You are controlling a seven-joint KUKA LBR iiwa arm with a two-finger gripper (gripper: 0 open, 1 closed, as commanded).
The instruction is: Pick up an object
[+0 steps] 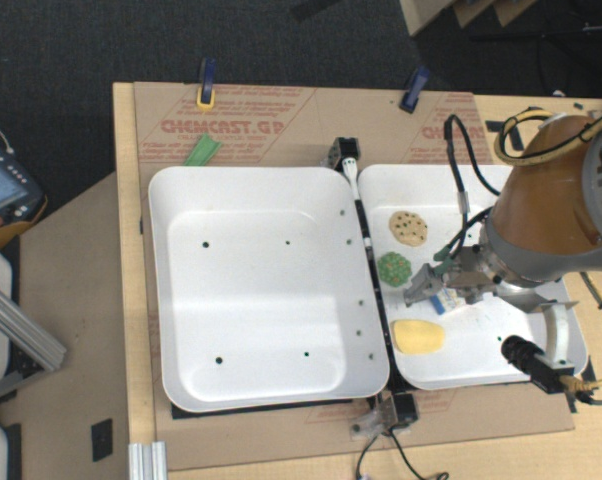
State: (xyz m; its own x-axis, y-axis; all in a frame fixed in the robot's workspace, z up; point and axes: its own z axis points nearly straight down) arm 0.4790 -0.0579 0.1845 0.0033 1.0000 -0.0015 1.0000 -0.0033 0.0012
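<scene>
- Scanning from the left, the left bin [251, 288] lies white and shallow, with a few small dark dots on its floor; a green scrap [202, 150] sits on the cardboard sheet [281, 118] behind it, near a yellow-and-blue clamp [207, 83].
- Between the bins runs a dark divider strip [366, 258], with a black clip [343, 152] at its far end and a second blue clamp [415, 88] beyond.
- The right bin [461, 363] holds the candidates: a round chocolate-chip cookie [409, 228] towards the back, a green bumpy ball-like piece [394, 267] just beside the divider, and a yellow lemon-like piece [419, 336] nearer the front.
- The gripper [431, 290] hangs low between the green piece and the yellow one, close to both; whether its jaws are wide, narrow or closed on anything I cannot tell, since the wrist hides them.
- Judging by looks, all three are light toy foods: the cookie flat and hard to get under, the yellow one smooth and likely slippery, the green one textured and probably the surest hold, taken across its middle.
- The divider wall beside the green piece may crowd one finger; a black cable [459, 168] loops over the bin's back, and the arm [551, 208] covers its right part.
</scene>
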